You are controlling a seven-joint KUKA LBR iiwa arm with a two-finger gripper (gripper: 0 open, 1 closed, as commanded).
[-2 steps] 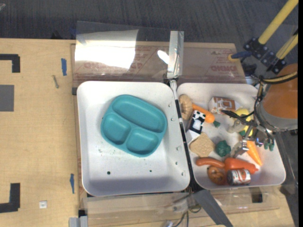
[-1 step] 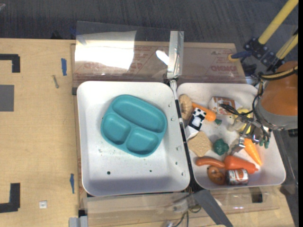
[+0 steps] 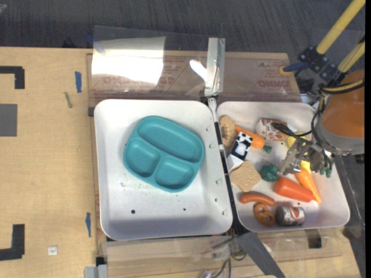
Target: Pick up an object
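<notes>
Low in the frame's lower right, a small can (image 3: 289,215) lies in the right bin (image 3: 342,216), beside a pretzel (image 3: 264,214), a sausage (image 3: 257,198) and a carrot (image 3: 294,190). Above them the gripper (image 3: 298,158) hangs among the toys; whether it is spread or clenched I cannot tell, perhaps because of clutter. Reaching seems under way; next comes closing on one toy and lifting. The teal plate (image 3: 164,153) sits in the left bin (image 3: 110,207).
</notes>
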